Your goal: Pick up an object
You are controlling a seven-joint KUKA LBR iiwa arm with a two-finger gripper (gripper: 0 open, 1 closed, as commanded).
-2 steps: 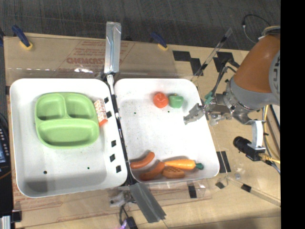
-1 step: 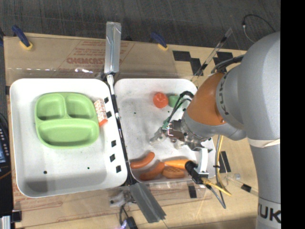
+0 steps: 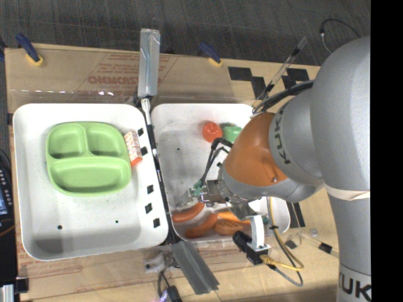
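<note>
While the gripper [image 3: 203,197] hangs low above the orange sausage [image 3: 189,214], reaching seems underway; next, closing on it

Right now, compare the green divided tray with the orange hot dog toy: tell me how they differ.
The green divided tray lies in the left bin, far from the arm; the orange hot dog toy lies at the right bin's near edge, right beside the gripper. The tray is wide, flat and has three compartments; the toy is small, long and rounded. The tray shows whole; the arm hides part of the toy. Both rest on a bin floor.
</note>
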